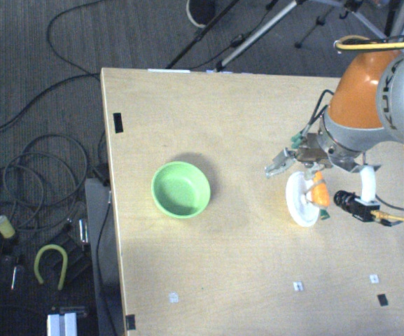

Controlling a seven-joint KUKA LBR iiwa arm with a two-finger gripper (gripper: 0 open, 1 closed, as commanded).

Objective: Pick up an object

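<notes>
While my gripper (280,164) hangs open by the white disc (301,199) (bowl (180,189) left), nothing is lifted yet.

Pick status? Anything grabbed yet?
Done: the arm has reached the white and orange object, with the gripper just above its left edge. In hand: nothing visibly between the fingers. Left: grasp and lift. The green bowl sits alone to the left.
</notes>
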